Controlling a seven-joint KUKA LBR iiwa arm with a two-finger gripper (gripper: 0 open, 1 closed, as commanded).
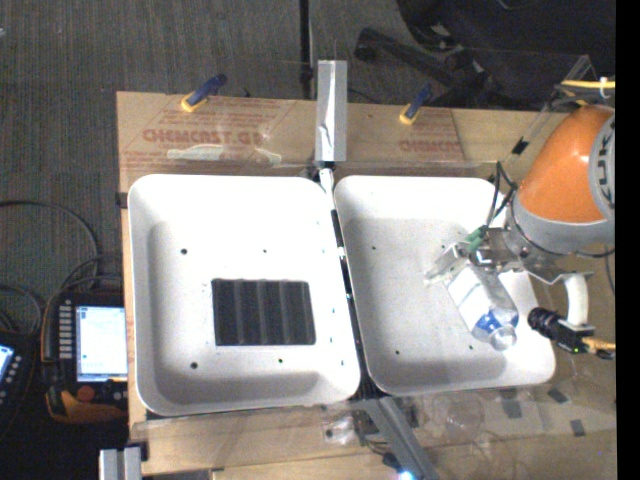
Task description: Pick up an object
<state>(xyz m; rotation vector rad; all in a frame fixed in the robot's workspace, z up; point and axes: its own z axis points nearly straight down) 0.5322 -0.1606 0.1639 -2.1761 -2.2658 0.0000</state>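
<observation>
Over the right bin [400, 348], toward its right side: the claw [462, 258], reached in from the right on the grey arm [565, 183] with its orange band. Cannot tell whether clenched or released. Just near of the claw, lying on the right bin's floor: a clear plastic bottle [485, 308] with a blue label, cap end pointing near-right. In the left bin [160, 268]: a dark ribbed rectangular tray [263, 312], flat, centred. On the surface [150, 123] beyond the bins: two yellow-and-blue clamps [203, 92].
</observation>
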